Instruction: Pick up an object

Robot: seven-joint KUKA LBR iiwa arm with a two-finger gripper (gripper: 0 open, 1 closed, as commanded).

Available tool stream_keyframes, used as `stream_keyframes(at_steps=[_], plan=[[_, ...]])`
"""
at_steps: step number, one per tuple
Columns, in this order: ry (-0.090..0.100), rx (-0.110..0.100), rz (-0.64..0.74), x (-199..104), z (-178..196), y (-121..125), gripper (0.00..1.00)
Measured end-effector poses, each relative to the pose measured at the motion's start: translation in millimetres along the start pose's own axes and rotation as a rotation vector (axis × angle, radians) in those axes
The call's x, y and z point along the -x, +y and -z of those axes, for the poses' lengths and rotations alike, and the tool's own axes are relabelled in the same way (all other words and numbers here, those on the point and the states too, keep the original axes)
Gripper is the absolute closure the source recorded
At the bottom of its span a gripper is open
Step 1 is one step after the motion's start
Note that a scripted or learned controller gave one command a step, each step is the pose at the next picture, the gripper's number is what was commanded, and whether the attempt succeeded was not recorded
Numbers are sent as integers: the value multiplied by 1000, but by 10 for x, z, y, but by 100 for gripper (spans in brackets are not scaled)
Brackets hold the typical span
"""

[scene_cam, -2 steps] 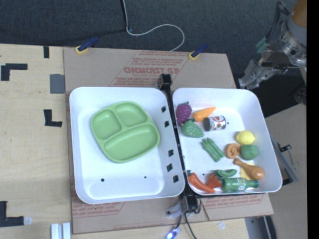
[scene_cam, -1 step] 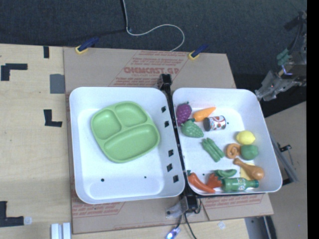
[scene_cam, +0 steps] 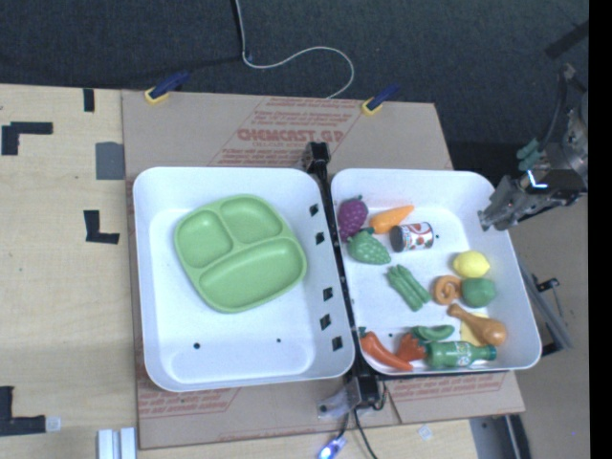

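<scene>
Camera view | gripper (scene_cam: pixel 492 216) at right bin's (scene_cam: pixel 435 182) far-right rim, fingers' state unclear | risk: descending strikes rim; toys crowded, lemon (scene_cam: pixel 470 264) may roll away.

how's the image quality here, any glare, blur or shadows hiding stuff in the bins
Camera view: even, soft light with no harsh glare on the white bins; the green plate and toy food read clearly, though small items look soft and low in detail; faint shadows along the bin walls hide nothing; the gripper at the right bin's rim is dim and slightly blurred.
</scene>
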State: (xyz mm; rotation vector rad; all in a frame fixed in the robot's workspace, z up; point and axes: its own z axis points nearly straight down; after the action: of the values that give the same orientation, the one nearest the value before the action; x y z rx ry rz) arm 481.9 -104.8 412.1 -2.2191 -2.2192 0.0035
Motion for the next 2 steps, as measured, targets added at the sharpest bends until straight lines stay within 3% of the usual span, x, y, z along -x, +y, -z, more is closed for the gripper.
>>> stream_keyframes(at_steps=[1,2], plan=[[-1,4,2,-279,154,20,100],[0,-2,2,-582,-391,16,100]])
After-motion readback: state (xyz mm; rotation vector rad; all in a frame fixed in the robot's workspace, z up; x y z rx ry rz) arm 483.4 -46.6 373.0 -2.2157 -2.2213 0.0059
